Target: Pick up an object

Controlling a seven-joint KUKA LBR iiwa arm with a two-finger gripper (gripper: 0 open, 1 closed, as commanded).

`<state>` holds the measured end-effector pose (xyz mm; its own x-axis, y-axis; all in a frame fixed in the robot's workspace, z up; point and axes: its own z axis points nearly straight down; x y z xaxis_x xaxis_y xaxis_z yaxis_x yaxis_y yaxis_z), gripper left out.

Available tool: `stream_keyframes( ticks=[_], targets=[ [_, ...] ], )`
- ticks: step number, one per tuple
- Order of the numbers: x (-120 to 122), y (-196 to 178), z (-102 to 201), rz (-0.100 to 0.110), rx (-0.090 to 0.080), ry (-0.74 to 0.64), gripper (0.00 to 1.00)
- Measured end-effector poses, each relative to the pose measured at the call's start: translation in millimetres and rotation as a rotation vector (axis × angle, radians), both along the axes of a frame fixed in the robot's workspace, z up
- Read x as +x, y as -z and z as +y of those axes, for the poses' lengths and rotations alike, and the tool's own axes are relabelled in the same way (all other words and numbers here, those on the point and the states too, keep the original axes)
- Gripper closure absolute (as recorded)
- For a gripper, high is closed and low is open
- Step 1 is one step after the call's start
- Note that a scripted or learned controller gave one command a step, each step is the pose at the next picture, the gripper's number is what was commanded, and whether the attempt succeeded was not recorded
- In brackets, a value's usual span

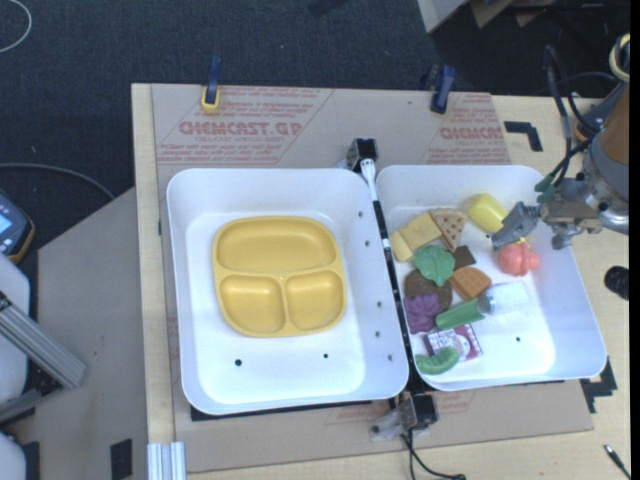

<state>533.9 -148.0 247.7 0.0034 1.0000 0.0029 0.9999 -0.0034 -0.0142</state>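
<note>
Nearest, a green pod (437, 362) lies at the right bin's (570, 338) front, while the gripper (530, 230), fingers spread and holding nothing, hovers beside a pink ball (518, 259) that could roll away.

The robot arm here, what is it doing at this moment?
The gripper hangs over the right bin, just above a pinkish-red round toy and beside a yellow piece. Nothing is visibly between its fingers. The other small toys lie heaped along that bin's left side. The left bin holds a yellow divided plate.
</note>
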Motion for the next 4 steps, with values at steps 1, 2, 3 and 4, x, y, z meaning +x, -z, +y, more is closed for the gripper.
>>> stream_keyframes(
  ticks=[1, 2, 3, 4],
  targets=[
    [2.4, -7.1, 0.3, -0.014, -0.003, -0.003, 0.00],
    [2.8, 35.4, -1.5, -0.009, -0.001, -0.003, 0.00],
    [7.3, 90.7, -9.5, -0.008, -0.001, -0.003, 0.00],
    [3.7, 135.7, -2.2, -0.009, 0.000, -0.003, 0.00]
  ],
)
